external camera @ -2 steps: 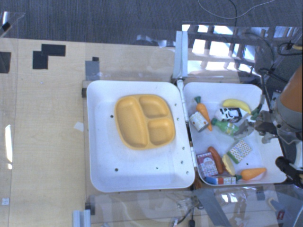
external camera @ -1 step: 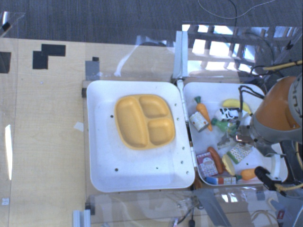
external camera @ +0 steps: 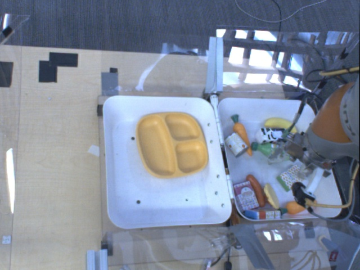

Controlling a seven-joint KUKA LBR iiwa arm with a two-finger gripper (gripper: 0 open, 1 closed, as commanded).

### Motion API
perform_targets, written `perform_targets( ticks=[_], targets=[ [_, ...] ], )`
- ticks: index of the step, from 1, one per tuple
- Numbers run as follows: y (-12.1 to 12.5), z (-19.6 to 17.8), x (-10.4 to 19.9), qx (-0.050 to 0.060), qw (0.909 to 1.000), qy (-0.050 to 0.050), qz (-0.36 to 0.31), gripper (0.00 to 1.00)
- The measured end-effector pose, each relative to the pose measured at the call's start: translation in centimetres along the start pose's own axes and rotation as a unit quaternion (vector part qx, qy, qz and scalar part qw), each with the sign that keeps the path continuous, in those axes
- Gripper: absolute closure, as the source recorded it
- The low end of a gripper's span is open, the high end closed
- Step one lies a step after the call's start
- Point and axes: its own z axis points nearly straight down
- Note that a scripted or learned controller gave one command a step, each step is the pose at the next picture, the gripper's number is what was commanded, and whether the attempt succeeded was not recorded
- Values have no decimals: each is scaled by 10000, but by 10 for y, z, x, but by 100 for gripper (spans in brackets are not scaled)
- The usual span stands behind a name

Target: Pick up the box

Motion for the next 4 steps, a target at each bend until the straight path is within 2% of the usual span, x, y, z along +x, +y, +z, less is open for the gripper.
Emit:
perform_targets(
  ticks=[1,2,3,4],
  targets=[
    [-20,0,-36,-9,9968,2,805,0],
    [-3,1,-34,33,9858,-14,1681,0],
    [59,-1,18,-10,9126,-25,4088,0],
    [28,0,-15,-6,9205,-11,3907,0]
  ],
)
